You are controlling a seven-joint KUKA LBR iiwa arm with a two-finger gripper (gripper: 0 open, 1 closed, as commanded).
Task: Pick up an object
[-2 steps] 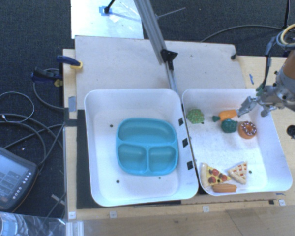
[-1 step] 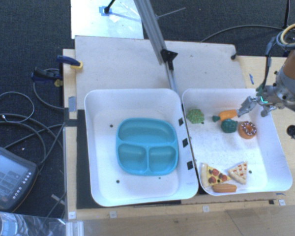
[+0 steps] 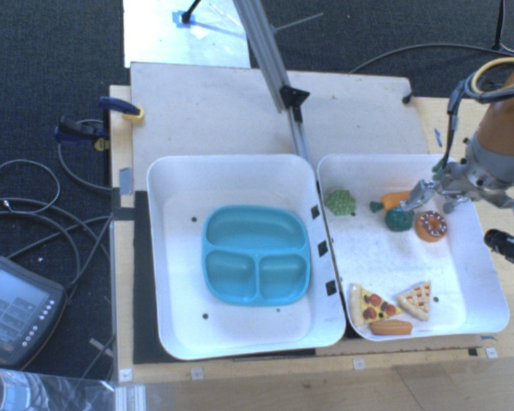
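Orange carrot [image 3: 395, 200] beside gripper [image 3: 430, 192], perhaps touching

Bright, even overhead lighting, cool and slightly bluish. White bins [image 3: 240, 178] near overexposure, walls washed out with little surface detail. Soft, short shadows under the blue divided tray [image 3: 257, 255] and beside the toy food in the right bin. Pale glare on the clear plastic sheet [image 3: 206, 15] at top. Dark carpet [image 3: 43, 50] underexposed, texture grainy. Moderate sharpness overall, with mild softness and compression noise. Slight blur on the arm's orange band [image 3: 505, 127] at the right edge. Reflections in the lower left corner smeared and indistinct.
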